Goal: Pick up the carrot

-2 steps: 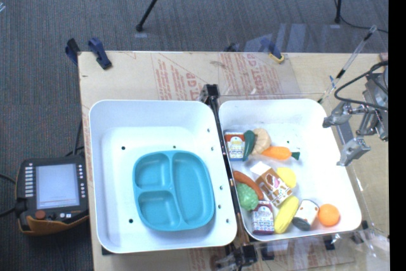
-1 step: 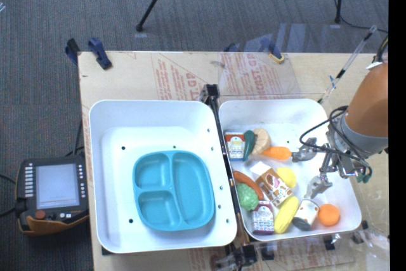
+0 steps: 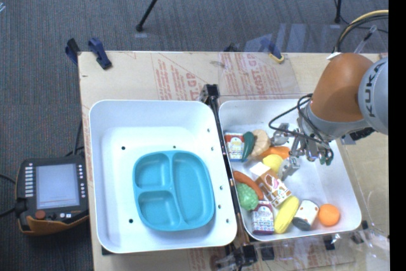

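Jaws [image 3: 298,158] hang over the right bin [image 3: 346,193], just above the heaped toy food; whether apart or together I cannot tell. Nothing visibly gripped. Carrot [image 3: 248,185] lies near the bin's left wall, well left of the jaws, against a green piece. Left bin holds a blue tray [image 3: 173,190].
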